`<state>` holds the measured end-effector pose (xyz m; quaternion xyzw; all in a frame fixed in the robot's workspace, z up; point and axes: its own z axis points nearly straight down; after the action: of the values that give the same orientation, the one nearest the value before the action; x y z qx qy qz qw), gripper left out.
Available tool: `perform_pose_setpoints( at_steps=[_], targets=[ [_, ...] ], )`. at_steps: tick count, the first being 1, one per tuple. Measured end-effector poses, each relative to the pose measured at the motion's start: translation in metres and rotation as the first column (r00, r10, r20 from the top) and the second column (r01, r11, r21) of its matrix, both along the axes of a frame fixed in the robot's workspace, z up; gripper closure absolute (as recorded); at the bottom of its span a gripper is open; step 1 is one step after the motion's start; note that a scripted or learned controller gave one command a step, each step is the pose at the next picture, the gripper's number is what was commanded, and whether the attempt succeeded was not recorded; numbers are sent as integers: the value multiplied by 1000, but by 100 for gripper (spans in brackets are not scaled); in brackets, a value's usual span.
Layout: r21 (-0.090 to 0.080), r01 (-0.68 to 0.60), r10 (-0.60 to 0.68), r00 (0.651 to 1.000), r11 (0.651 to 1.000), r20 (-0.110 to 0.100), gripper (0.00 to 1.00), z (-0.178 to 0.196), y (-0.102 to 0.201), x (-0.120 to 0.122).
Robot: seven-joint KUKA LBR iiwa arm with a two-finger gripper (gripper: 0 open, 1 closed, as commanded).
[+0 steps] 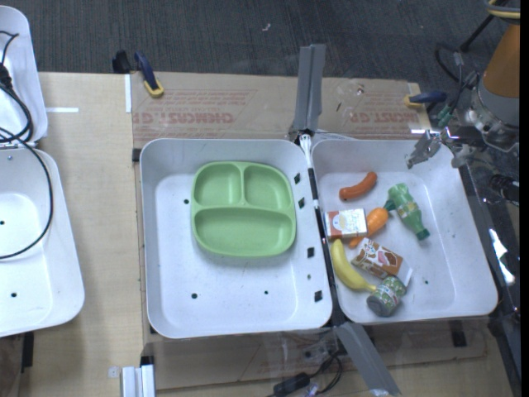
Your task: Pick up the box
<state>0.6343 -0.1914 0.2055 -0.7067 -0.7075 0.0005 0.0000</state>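
A small red and white box (347, 222) lies flat near the left wall of the right bin (463, 246). An orange carrot (376, 219) touches its right side. A second carton, brown and white (381, 260), lies tilted just below it. My gripper (426, 149) hovers over the bin's far right corner, well up and right of both boxes and apart from every object. Nothing shows in its grasp. The arm with its orange band (502, 69) comes in from the right edge.
The right bin also holds a sausage (358, 186), a green bottle (407, 210), a banana (347, 267) and a grey-green can (385, 296). The left bin (165, 288) holds a green divided plate (244, 209). A grey divider post (309, 89) stands between the bins at the back.
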Motion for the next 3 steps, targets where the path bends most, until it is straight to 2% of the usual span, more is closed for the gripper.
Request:
perform_pose_setpoints(
  at_steps=[1,2,3],
  targets=[
    [1,-184,184,983,983,0,0,-88,38,-39],
    [1,-278,278,961,961,0,0,-106,66,-94],
    [0,-321,321,947,947,1,0,-14,141,-77]
  ],
)
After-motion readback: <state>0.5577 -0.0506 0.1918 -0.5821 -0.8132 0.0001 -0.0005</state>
